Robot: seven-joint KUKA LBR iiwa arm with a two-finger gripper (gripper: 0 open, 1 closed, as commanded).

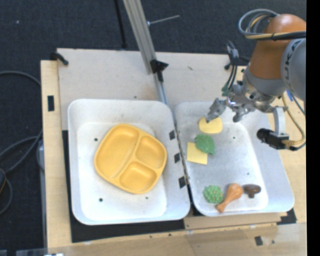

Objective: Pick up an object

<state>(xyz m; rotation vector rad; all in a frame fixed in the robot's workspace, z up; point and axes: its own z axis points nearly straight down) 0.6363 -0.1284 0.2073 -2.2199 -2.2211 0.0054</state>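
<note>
My gripper (226,111) hangs over the far end of the right bin (266,159), open, with nothing between its fingers. Its left finger (215,110) is just above a yellow heart-shaped piece (210,126). Below that lie a green leafy piece (205,143) and a yellow square slice (197,153). Near the front of the bin are a green broccoli (213,193), a tan drumstick (229,196) and a brown mushroom (251,189).
The left bin (85,196) holds a yellow divided plate (130,157). A slanted metal pole (141,31) rises behind the bins. The arm's orange and grey wrist (272,52) stands over the right bin's far right corner.
</note>
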